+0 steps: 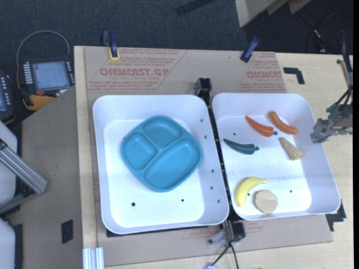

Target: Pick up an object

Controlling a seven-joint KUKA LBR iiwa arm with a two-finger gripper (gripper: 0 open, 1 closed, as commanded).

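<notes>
The right white bin (pixel 320 184) holds several toy foods. A red chili (pixel 259 126) and an orange sausage (pixel 282 123) lie near its far side. A dark green pepper (pixel 241 146) sits toward the left wall, and a beige cone-shaped piece (pixel 291 148) lies right of centre. At the front are a yellow banana (pixel 247 188) and a round tan bun (pixel 265 201), touching each other. My gripper (pixel 323 130) is a small grey shape over the bin's right rim, to the right of the sausage and apart from every item.
The left white bin (pixel 109 150) carries a blue divided plate (pixel 161 152). A black divider (pixel 216 150) runs between the bins. Two clamps (pixel 114 45) grip the board's far edge. A pendant with a screen (pixel 49 74) lies off the bench at the left.
</notes>
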